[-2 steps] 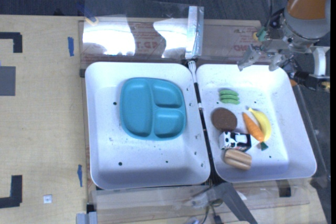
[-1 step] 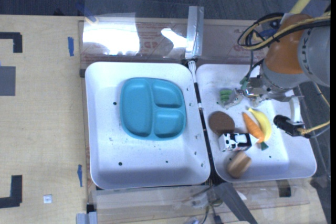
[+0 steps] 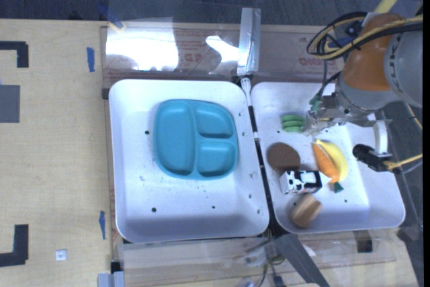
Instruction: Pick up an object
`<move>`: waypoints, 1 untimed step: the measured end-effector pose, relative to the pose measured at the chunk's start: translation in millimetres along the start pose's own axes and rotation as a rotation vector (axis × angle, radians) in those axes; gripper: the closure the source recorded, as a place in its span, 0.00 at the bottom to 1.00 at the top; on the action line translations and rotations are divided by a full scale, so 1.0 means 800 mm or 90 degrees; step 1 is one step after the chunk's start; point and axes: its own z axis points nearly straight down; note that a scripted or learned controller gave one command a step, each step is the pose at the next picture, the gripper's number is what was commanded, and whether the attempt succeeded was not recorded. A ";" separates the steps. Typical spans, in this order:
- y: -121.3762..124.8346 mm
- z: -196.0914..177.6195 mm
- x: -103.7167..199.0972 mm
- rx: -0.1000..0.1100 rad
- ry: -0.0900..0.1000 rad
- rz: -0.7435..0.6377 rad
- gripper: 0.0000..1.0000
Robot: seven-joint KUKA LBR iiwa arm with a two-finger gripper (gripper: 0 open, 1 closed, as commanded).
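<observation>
Pincer [image 3: 321, 119] beside ridged green piece [image 3: 292, 122]

Robotics lab: taped wooden bench [image 3: 54, 144], twin white bins [image 3: 127, 212].

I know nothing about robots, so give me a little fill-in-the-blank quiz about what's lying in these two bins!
1. The divided plate in the left bin is colored ____.
2. The banana lies in the ____ bin.
3. Touching the banana's left side is an orange ____.
4. The end effector hangs just right of a small ____ object.

Missing words: blue; right; carrot; green
</observation>
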 end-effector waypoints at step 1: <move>0.000 0.001 0.000 0.001 0.000 0.000 0.00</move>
